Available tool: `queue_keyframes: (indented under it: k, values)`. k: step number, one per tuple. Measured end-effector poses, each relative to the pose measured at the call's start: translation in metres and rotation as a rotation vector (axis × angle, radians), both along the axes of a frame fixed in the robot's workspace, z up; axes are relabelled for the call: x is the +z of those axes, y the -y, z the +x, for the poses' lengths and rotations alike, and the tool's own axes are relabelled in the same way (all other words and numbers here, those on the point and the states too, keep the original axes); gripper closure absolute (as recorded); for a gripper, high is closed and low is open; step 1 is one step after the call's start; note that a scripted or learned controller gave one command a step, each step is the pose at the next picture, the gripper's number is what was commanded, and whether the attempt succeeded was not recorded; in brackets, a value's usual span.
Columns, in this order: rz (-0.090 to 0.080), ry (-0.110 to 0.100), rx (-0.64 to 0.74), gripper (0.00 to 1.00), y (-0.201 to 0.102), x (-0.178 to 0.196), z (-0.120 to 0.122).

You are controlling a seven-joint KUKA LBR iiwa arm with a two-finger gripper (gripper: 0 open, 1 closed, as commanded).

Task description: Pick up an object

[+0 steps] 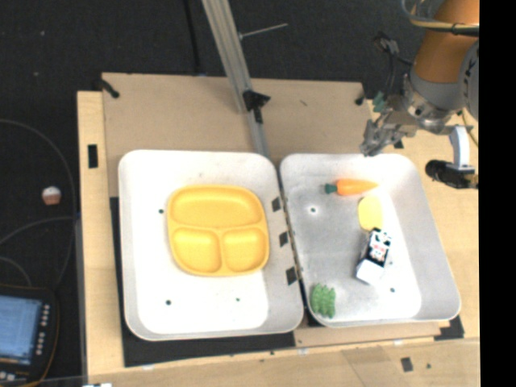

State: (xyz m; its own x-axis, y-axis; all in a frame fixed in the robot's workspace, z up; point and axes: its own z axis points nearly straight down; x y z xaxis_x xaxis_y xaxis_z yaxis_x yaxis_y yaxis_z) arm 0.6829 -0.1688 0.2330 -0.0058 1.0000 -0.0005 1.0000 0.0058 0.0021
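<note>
A small green leafy vegetable (323, 299) lies at the near left corner of the right bin (407, 301). Up the right side of that bin sits a white carton (374, 257), with a yellow piece (370, 213) just beyond it and a carrot (351, 187) near the far edge. The left bin (145, 297) carries a yellow divided plate (217, 230) at its middle. The gripper (372, 145) hangs over the right bin's far edge, holding nothing; whether it is wide or narrow cannot be told.

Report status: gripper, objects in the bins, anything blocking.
Gripper over right bin's far rim, holding nothing seen. Carrot, yellow piece, carton, green toy untouched. Yellow tray in left bin. Nothing blocking.
</note>
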Motion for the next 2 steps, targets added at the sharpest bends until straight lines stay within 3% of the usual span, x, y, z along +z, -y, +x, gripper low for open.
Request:
queue_keyframes:
  k: [2]
  values:
    - [0.001, -0.002, 0.000, 1.00, -0.094, -0.012, -0.002]
